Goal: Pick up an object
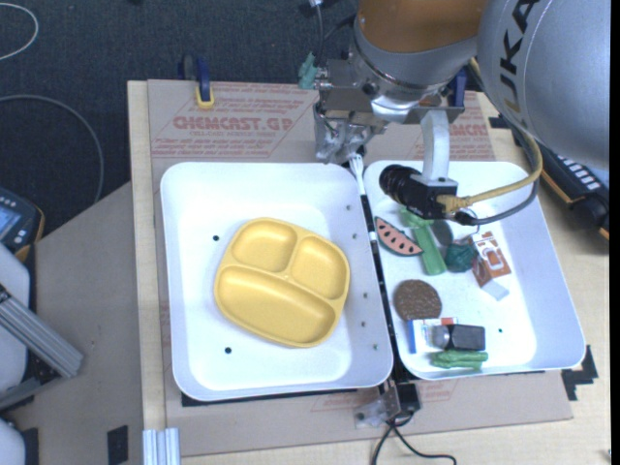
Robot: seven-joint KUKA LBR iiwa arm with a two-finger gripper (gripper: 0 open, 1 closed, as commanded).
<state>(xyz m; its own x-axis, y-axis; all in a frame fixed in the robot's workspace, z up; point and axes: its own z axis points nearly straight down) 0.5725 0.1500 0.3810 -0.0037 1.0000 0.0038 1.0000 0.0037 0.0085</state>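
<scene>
Gripper (341, 148) at the bins' far edge: you cannot tell its opening; nothing visibly held, pick pending.

Left bin (184, 260): yellow tray (281, 281) fills the middle, bare floor round it, esp. near the rims. Right bin (552, 289): clutter packed along its left half; right side & far corner mostly open. Arm (417, 27) overhangs both bins' far edge.
</scene>
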